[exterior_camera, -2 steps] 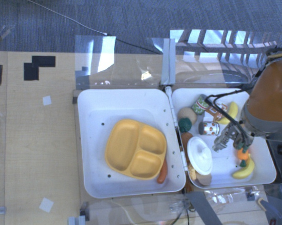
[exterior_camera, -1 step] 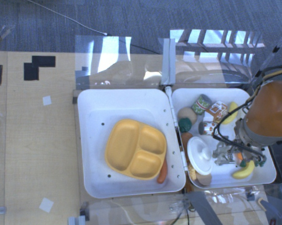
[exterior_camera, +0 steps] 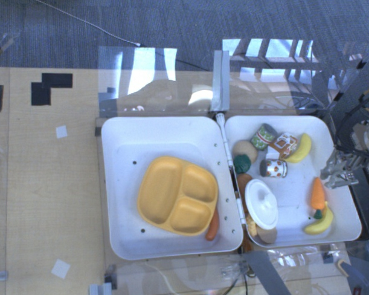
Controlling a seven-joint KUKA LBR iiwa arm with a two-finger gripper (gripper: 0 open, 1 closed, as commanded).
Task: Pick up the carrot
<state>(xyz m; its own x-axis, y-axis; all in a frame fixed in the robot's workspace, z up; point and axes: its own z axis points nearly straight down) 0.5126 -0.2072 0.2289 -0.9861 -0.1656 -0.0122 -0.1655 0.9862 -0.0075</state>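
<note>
On the wooden desk, the left shallow white bin holds a yellow three-compartment plastic tray, and a thin orange-red sausage-like piece lies touching the tray's lower right edge. Right of that tray, past the divider, the right shallow white bin carries a cluster of toy food: a white lidded cup, a small can, a green-labelled tin and a yellow plastic banana. Farther right of the tray, near the right bin's far wall, lies the orange plastic carrot with its green top pointing down, just above a second yellow banana. The grey two-finger tool hangs just above and right of the carrot, holding nothing; how far apart its parts stand I cannot tell. The risk, as I judge it, is crowding: the carrot sits close to the bin wall and the banana, so a descent slightly off could strike the wall, catch the banana instead, or nudge the carrot aside.
</note>
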